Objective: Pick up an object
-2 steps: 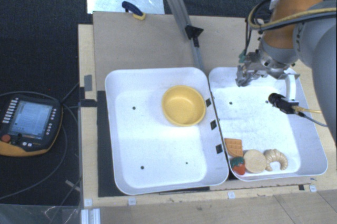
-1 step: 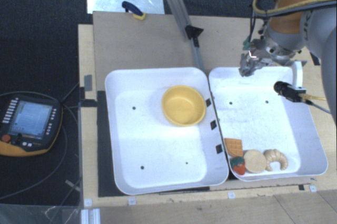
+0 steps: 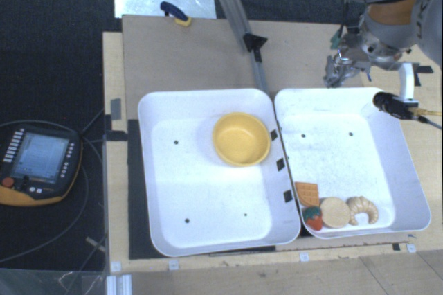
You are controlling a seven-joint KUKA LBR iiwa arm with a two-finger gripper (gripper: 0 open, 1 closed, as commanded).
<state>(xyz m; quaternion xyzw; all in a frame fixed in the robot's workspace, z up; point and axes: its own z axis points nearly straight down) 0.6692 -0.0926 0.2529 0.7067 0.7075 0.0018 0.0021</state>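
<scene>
Two white bins are seen side by side on the desk (image 3: 131,65). A yellow bowl (image 3: 241,138) sits in the left bin (image 3: 166,217). A cracker (image 3: 306,192), a round biscuit (image 3: 335,212), a croissant (image 3: 363,209) and a small red piece (image 3: 313,217) are clustered at the right bin's (image 3: 387,148) near edge. The pincer (image 3: 338,70) is held above the desk just beyond that bin's far rim; whether it is open cannot be told.

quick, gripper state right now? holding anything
Gripper: cannot be told whether open or closed; it hangs above the far rim of the right bin, with nothing visibly held.
</scene>
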